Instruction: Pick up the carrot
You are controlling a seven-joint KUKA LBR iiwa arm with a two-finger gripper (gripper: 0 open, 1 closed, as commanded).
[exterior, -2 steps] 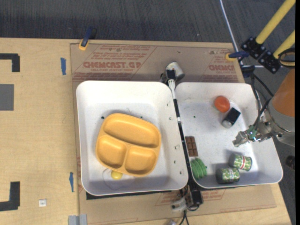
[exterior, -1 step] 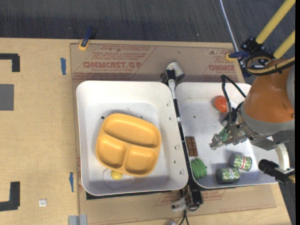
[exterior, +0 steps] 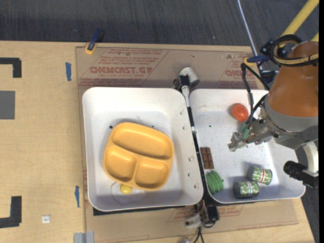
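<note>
From my remote station I see the arm (exterior: 296, 92) reaching in over the right-hand bin (exterior: 223, 110), its orange band filling the worktop's right edge. The end effector (exterior: 242, 139) hangs low over the middle of that bin, its grey fingers pointing toward the bin divider; I cannot tell from this angle how far apart they stand, and I see nothing clearly gripped between them.

The carrot (exterior: 239, 111), a small orange-red piece, lies on the bin floor just behind the end effector, toward the worktop's far edge, apart from the fingers.

Along the near edge of the same bin sit two small green-labelled cans (exterior: 253, 182), one just behind the other and tipped on their sides. A green leafy toy vegetable (exterior: 214, 181) rests in the bin's near left corner, with a brown chocolate bar (exterior: 206, 157) just behind it against the bin's left wall.

In the left-hand bin (exterior: 96, 115) a yellow three-compartment plate (exterior: 137, 155) lies upside down, near the middle, and a small yellow object (exterior: 125, 188) peeks out beneath its near edge.

A black-and-white clamp (exterior: 186, 78) holds the two bins together at their far edge. The bins rest on a brown cardboard sheet (exterior: 152, 65) on the pale worktop (exterior: 40, 135).
</note>
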